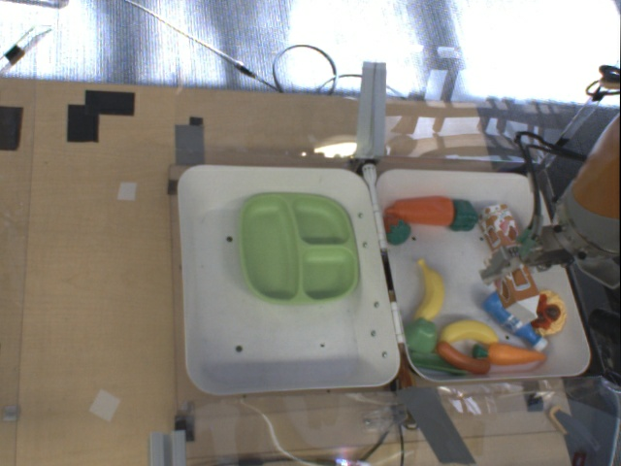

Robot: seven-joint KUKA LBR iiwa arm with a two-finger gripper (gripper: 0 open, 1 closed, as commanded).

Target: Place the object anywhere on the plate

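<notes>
Bench [87, 289]: tan board carrying two shallow white bins side by side
Left bin [209, 357]: holds one green plate [296, 246] with three compartments, lying flat near the middle, nothing on it
Right bin [456, 250]: crowded with toy food, the plate's candidates all here, well apart from the plate across the wall between the bins
Arm [594, 187]: one, entering from the right over the right bin's far side
Gripper [514, 262]: low over the right-hand toys, among a printed packet [501, 223] and a small carton [517, 285]; whether its jaws are wide, narrow or closed on anything, I cannot tell
Task's thing: not singled out; judged to be one of the toys under the gripper, not yet on the plate
Count, vegetables: two carrots, a large one [427, 211] at the top, a small one [509, 354] at the bottom
Count, fruit: two bananas [431, 291], [466, 331]
Count, other: one blue tube [512, 322], one round red-topped piece [549, 311]
Risk, crowding: toys touch each other, so the fingers may nudge a neighbour or catch two
Risk, carry: a weak pinch on a flat packet could slip before clearing the bin wall
</notes>
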